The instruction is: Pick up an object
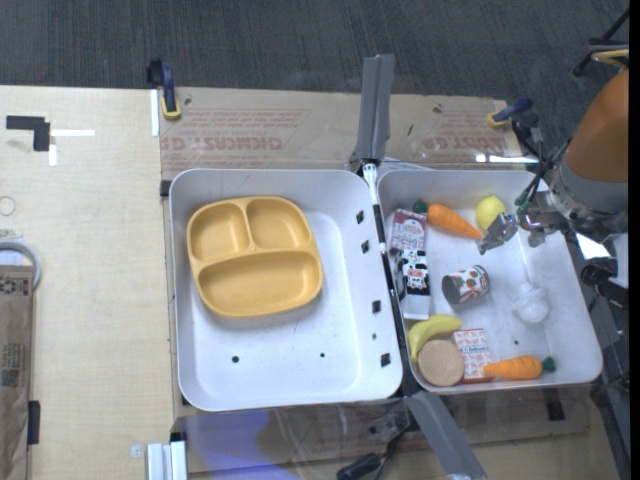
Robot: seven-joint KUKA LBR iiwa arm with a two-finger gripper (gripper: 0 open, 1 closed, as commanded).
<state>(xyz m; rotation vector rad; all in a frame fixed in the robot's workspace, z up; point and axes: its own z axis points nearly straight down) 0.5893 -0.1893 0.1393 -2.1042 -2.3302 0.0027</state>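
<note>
Risk assessment first: the right bin (585,313) is crowded. A descent from this position could catch the lemon (490,211) on its rounded side and roll it against the far wall. It could also glance off the small can (465,285), which lies tipped on its side and would likely roll. Either would cause a closure on nothing. The gripper (512,253) hangs over the middle right of the right bin on the arm (600,158), which enters from the right. Its fingers (497,233) appear spread apart with nothing between them, though the far one is blurred. No object is lifted yet. The nearest candidates lie left of the fingers: the lemon just beside and slightly farther, an orange carrot (455,221) beyond it to the left, and the can nearer and to the left. A banana (432,330), a round biscuit-like disc (440,363) and a second carrot (515,368) lie along the near wall, well apart from the fingers. The left bin (300,368) holds a yellow divided plate (255,256).
</note>
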